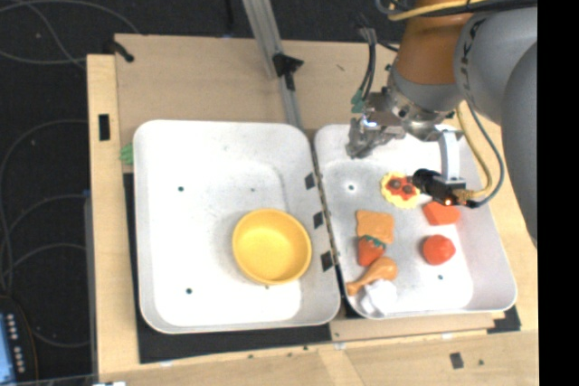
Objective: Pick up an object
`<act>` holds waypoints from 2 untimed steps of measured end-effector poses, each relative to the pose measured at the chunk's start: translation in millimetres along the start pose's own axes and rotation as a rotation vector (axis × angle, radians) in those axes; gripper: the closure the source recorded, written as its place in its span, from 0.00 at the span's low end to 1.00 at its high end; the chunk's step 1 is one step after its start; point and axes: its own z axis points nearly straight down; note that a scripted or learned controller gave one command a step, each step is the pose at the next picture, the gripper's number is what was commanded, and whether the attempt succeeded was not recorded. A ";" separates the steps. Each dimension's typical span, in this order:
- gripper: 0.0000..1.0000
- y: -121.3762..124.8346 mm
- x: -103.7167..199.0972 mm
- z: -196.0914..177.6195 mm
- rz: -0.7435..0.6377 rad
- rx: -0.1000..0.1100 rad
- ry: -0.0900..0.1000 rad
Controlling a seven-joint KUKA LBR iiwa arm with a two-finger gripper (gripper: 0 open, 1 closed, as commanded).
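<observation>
My gripper (365, 140) hangs over the far left corner of the right bin (484, 289), with nothing visible between its fingers. In that bin lie a yellow toy with red spots (400, 189), a red-orange block (441, 212), a red round piece (438, 249), a tan cracker-like slab (375, 224), a red strawberry-like toy (368, 249), a tan drumstick-like toy (377, 272) and a white piece (380, 295). The left bin (181, 167) holds a yellow bowl (270, 246). All the toys sit nearer and to the right of the gripper.
A metal rail (261, 14) slants from the top down to the bins' shared edge. Black clips (317, 212) sit along the divide between bins. The wooden bench (190, 77) surrounds both bins. The grey arm with its orange band (443, 23) fills the upper right.
</observation>
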 end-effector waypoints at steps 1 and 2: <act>1.00 -0.3 49.5 3.1 0.002 0.004 0.000; 1.00 -6.8 96.3 -4.6 0.001 0.004 0.000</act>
